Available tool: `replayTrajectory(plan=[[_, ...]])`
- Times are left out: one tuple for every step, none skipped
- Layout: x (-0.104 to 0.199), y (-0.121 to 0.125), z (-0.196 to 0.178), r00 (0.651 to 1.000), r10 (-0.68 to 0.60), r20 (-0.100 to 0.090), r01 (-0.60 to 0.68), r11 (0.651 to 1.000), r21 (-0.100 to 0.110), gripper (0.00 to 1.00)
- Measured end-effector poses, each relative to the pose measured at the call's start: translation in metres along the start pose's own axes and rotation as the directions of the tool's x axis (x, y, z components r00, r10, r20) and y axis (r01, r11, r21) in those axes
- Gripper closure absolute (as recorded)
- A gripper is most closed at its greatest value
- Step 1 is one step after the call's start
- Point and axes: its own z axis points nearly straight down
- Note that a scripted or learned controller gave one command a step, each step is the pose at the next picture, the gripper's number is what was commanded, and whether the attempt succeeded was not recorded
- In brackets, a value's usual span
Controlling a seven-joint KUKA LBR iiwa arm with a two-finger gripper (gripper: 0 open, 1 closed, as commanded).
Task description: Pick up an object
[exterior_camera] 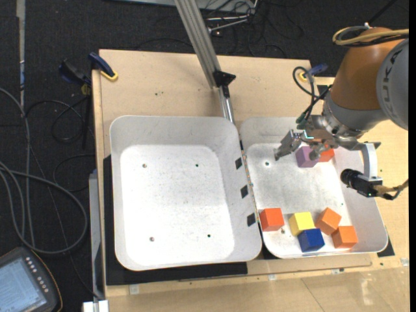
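Gripper: we log it low over the far part of the right bin, arm reaching in from the right, orange band above the wrist. Its state we cannot tell; the purple block sits right at its tip, with a red block touching that one on the right, partly hidden, and we cannot confirm either is gripped. Right bin, near edge, we count five blocks: orange block at the left; yellow block beside it; blue block just in front of the yellow, touching it; two more orange blocks and at the right, close together. Left bin: white, speckled, lying beside the right bin on the tabletop. Tabletop, far left corner: we note a blue and yellow clamp. Floor, lower left: a handheld screen.
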Motion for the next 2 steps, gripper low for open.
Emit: replayTrajectory(plan=[[0.000, 0.001, -0.003, 1.000, 0.002, 0.001, -0.002, 1.000, -0.005, 0.00], [-0.010, 0.002, 0.052, 1.000, 0.003, 0.001, -0.003, 1.000, -0.001, 0.00]])
